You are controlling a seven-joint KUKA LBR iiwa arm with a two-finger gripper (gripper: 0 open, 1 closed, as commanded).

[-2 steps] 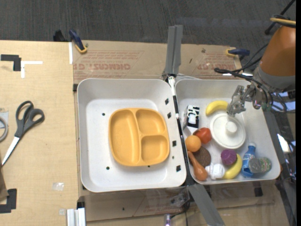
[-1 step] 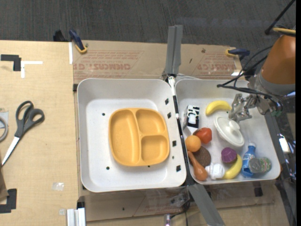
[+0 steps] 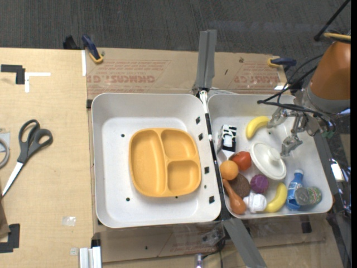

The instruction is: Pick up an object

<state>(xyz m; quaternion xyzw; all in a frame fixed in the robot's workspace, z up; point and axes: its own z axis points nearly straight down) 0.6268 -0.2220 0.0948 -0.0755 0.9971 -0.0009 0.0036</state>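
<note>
- A bench seen from above carries two shallow white bins side by side.
- The left bin holds an orange divided tray lying flat in its middle.
- The right bin is crowded with small toys and household items.
- The arm reaches in from the right; its gripper hangs over the right bin's upper part, fingers spread wide and nothing between them.
- A white lid, round with a raised centre, lies just below the gripper.
- A banana lies just beside the gripper, near the bin's upper wall. It is likely the nearest target: probably light, stiff plastic, smooth and curved, so best pinched across its narrow middle.
- A second banana lies near the lower wall, beside a blue bottle.
- A tomato, an orange, a brown ball and a purple ball cluster touching in the middle.
- A carrot lies along the left wall, low.
- Scissors lie on the bench, well apart at far left.
</note>
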